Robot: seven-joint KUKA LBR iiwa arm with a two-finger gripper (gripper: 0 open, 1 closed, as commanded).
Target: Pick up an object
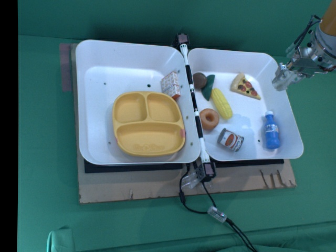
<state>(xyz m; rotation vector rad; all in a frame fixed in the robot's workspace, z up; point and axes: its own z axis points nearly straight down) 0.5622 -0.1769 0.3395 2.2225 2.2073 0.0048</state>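
Tool (280, 81) at 2 o'clock, over right bin (294, 140) rim; grip state cannot tell, apparently nothing carried. Nearest candidate, pizza slice (245, 85), lies untouched at its 9 o'clock. Pick not begun.

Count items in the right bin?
6: pizza slice far side, corn centre, kiwi-and-leaf piece by the divider, donut, can near edge, blue bottle right.

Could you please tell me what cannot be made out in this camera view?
- Gripper: too small and blurred to tell whether it is open or shut.
- Arm: cut off by the right edge.
- Can and blue bottle: labels too small to read.
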